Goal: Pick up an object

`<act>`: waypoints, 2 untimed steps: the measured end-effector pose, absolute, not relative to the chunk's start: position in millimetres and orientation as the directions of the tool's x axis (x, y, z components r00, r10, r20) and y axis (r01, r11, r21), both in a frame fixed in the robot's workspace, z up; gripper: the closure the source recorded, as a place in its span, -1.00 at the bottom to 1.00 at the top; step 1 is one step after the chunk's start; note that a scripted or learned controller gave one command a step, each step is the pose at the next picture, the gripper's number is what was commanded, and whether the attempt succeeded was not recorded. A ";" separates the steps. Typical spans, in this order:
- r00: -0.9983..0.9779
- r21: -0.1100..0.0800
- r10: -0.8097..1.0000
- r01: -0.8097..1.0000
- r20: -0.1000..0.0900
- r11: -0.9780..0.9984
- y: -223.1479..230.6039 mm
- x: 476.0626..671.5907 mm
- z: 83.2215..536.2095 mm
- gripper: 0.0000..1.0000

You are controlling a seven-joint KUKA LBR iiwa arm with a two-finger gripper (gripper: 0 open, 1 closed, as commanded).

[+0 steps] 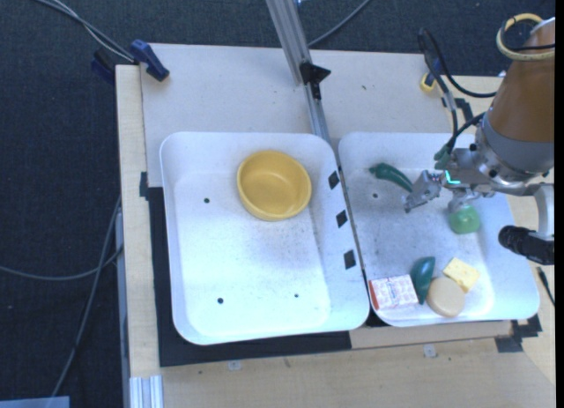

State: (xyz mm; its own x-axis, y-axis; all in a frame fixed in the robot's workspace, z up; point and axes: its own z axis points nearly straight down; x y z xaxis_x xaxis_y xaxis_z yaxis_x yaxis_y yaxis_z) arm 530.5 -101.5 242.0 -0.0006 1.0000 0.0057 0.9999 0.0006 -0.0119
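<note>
Two shallow white bins are seen from above, side by side on a pale bench; the left bin (pixel 203 309) holds a yellow bowl (pixel 274 184), set upright near its far edge. The right bin (pixel 388 239) holds several small things: a dark green curved piece (pixel 388 174) near the far side; a light green rounded object (pixel 463 219) further right; and, along the near edge, a red and white packet (pixel 393 293), whose print is too small to be read, a teal piece (pixel 423 269), a yellow wedge (pixel 462 273) and a tan round object (pixel 446 297), these last three clustered together. The gripper (pixel 425 193) is poised above the right bin, between the dark green piece and the light green object; nothing is seen between its fingers, and whether they are spread or closed cannot be told. A blue clamp (pixel 148 58) is fixed at the bench's far left corner.
</note>
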 end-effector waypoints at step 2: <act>0.001 -0.019 1.000 1.000 0.007 -0.001 -97.9 529.2 178.5 -1.00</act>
